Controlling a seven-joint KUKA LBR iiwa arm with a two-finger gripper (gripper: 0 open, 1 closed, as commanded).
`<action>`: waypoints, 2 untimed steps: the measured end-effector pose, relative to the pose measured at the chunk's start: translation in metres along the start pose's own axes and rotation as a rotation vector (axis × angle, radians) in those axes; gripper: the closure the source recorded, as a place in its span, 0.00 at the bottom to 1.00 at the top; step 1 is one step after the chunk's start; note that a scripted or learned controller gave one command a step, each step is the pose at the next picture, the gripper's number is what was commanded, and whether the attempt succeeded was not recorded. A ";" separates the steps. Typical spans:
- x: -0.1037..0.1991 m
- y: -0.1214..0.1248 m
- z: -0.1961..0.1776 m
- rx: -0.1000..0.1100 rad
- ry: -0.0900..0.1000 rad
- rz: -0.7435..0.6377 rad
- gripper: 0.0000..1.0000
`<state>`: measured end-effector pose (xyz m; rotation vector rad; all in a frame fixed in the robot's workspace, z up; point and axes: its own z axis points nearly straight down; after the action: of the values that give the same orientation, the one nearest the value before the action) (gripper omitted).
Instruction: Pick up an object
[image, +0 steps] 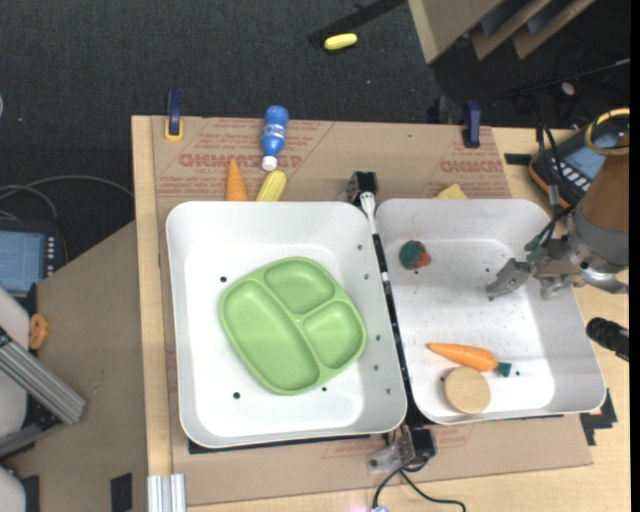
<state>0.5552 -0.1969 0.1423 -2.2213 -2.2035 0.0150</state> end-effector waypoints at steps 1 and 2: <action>0.037 0.056 0.061 -0.016 -0.001 -0.013 0.00; 0.083 0.115 0.055 -0.022 -0.001 -0.015 0.00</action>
<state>0.6696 -0.1144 0.0855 -2.2167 -2.2313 -0.0077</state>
